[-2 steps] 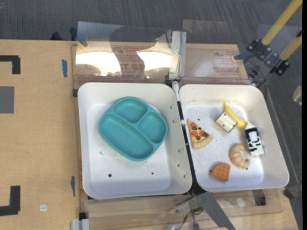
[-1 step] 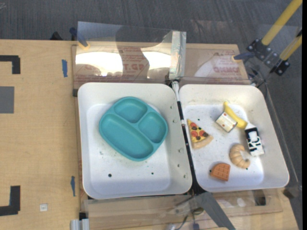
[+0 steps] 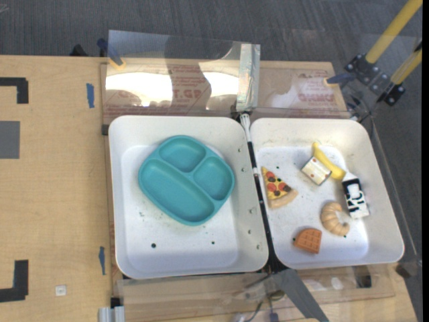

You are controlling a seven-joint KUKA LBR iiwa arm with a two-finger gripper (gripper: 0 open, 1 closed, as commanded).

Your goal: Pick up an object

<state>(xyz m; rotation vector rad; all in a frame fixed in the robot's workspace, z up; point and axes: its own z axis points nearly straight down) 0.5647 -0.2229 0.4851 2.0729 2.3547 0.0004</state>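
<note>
the arm is lying beyond what the camera is taking in, so the pose of its joints and wrist and the state of its end effector cannot be told.

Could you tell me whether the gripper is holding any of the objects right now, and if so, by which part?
Nothing is held. The toy pizza slice, croissant, waffle and banana all lie loose in the right bin.
</note>
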